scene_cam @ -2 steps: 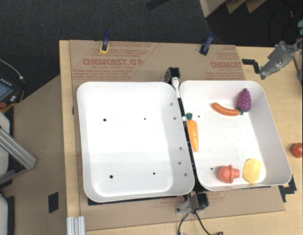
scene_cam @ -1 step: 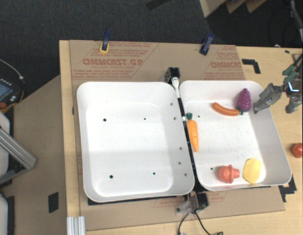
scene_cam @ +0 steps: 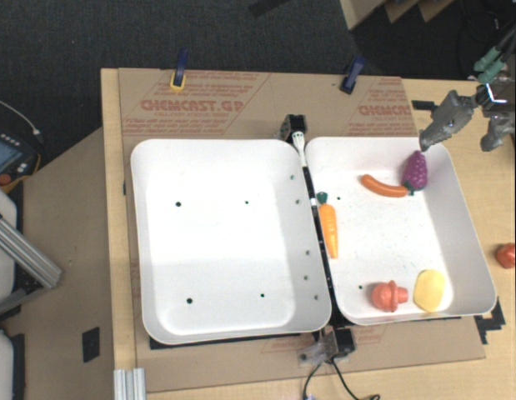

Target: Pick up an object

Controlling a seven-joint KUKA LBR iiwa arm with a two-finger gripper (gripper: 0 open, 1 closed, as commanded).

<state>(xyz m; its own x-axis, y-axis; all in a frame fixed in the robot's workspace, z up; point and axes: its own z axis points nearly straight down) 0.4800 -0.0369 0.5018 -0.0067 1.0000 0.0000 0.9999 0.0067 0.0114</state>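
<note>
The right white bin [scene_cam: 466,223] holds several toys. A purple grape bunch [scene_cam: 414,170] lies at its far right, with an orange sausage [scene_cam: 383,187] just left of it. An orange carrot [scene_cam: 328,228] rests along the left wall. At the near edge a red toy [scene_cam: 388,295] and a yellow lemon [scene_cam: 429,289] sit side by side. My gripper [scene_cam: 456,144] hovers over the bin's far right corner, above and right of the grapes. It is open, and nothing is between its fingers.
The left white bin [scene_cam: 149,223] sits beside the right one on a cardboard sheet. Two blue clamps [scene_cam: 179,71] [scene_cam: 353,73] hold the sheet's far edge. A small orange object [scene_cam: 506,257] lies outside the right bin, at the right.
</note>
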